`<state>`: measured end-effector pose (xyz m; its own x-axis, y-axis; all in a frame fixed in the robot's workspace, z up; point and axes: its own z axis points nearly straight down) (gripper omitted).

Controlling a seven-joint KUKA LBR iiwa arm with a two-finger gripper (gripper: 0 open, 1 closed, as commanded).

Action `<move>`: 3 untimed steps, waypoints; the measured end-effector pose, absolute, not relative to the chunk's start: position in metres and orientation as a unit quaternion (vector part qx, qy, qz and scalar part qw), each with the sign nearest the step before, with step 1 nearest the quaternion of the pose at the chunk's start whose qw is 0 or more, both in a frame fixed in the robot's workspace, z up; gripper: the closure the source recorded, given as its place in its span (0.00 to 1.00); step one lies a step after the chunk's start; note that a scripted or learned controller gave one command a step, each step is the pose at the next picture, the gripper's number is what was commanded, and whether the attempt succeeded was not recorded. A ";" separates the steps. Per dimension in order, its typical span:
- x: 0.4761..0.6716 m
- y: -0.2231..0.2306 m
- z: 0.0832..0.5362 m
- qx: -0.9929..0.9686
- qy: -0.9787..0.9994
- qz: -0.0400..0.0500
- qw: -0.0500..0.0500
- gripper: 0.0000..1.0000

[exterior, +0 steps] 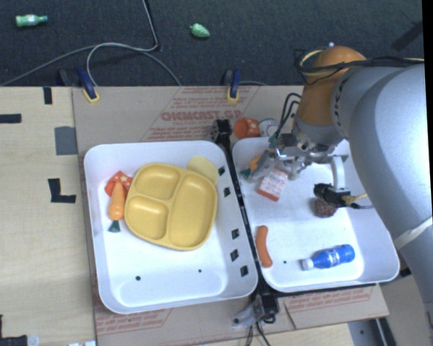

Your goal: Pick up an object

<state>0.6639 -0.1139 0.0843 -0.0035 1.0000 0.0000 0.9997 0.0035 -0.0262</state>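
Note:
My gripper (283,159) hangs over the upper left part of the right bin (364,233). Just below it lies a small red and white packet (272,186), tilted. A brown round lump (325,208) rests to the right of the packet. A blue bottle (328,257) lies on its side near the bin's front, and an orange sausage (264,246) lies by the bin's left wall. An orange toy (244,127) sits at the bin's far left corner.
The left bin (157,287) holds a yellow divided plate (170,205), a carrot (116,204) and a red piece (118,182) at its left, and a pale yellow object (202,166) behind the plate. The grey arm (388,138) covers the right bin's far right side.

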 end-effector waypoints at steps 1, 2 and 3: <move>0.663 -0.104 0.085 -0.708 -0.707 0.013 0.003 0.00; 0.655 -0.103 0.085 -0.708 -0.707 0.005 -0.002 0.00; 0.663 -0.103 0.084 -0.708 -0.706 0.012 0.003 0.00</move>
<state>0.6635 -0.1027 0.0840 0.0015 0.9999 -0.0125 0.9998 -0.0018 -0.0213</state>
